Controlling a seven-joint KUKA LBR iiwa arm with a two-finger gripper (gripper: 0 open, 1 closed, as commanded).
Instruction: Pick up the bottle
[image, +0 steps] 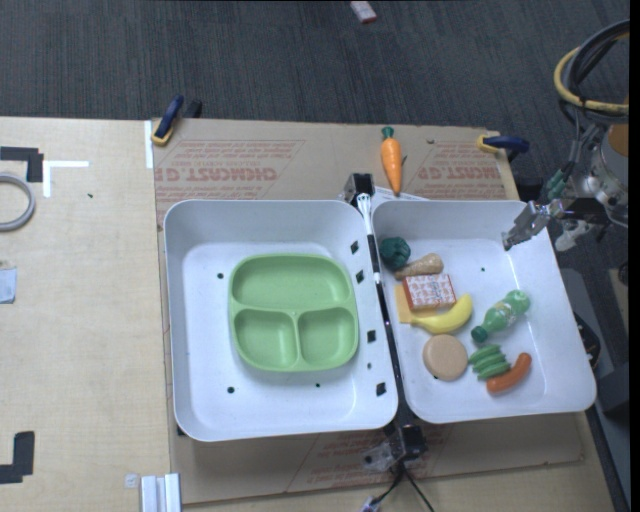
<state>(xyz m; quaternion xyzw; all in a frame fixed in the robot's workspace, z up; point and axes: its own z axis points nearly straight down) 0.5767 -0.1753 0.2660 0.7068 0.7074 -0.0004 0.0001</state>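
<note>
Down at the near edge there's a black clamp with cables (398, 450) sitting where the two bins meet. Left bin (190, 380) has a green divided tray (294, 312) in it, nothing else that I can see.

Right bin (560, 390) is where the action should be. The bottle (502, 314) is a small green one lying on its side, tilted, toward the right part of that bin. It's just beside the banana (447, 318) on its left, with a green ridged vegetable (488, 360) and an orange-red sausage-looking thing (508, 376) right below it. Also in there: a tan round bun (445, 357), a red-and-white box (429, 293), a drumstick (420, 266) and a dark green lump (394, 250). A toy carrot (391, 160) lies outside on the cardboard behind the bins.

The gripper (522, 228) hovers over the far right corner of the right bin, well apart from the bottle. Honestly can't tell how its fingers stand at this angle, and nothing looks held.

So progress-wise I'd call it basically zero: bottle untouched, and the whole approach, descent and grab remain to do.
</note>
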